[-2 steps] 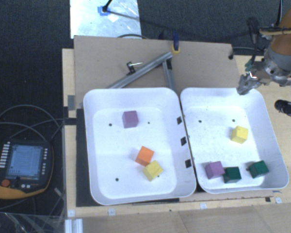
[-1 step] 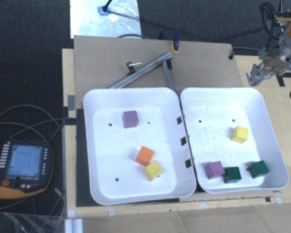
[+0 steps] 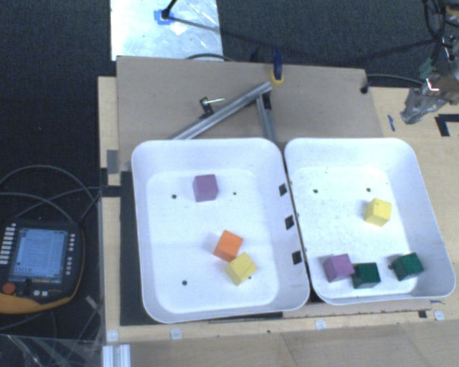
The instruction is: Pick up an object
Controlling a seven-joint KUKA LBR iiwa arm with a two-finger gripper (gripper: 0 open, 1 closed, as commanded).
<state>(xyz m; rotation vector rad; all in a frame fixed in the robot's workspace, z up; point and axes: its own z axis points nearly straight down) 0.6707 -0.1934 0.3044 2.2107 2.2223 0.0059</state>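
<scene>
Two white bins sit side by side. The left bin (image 3: 149, 205) holds a purple cube (image 3: 205, 187), an orange cube (image 3: 229, 245) and a yellow cube (image 3: 242, 268) touching the orange one's near corner. In the right bin (image 3: 413, 167) lie a yellow cube (image 3: 378, 211), a purple cube (image 3: 338, 267), a dark green cube (image 3: 366, 274) right beside it and another green cube (image 3: 406, 265). My gripper (image 3: 421, 107) hangs at the far right, above the bench beyond the right bin's far corner, well away from every cube, with nothing visible in it.
Two metal rods (image 3: 229, 107) lie on the brown board (image 3: 314, 98) behind the bins. A teach pendant (image 3: 34, 262) with cables rests on the floor to the left. A shiny sheet (image 3: 164, 17) lies at the top. Cables trail near the arm.
</scene>
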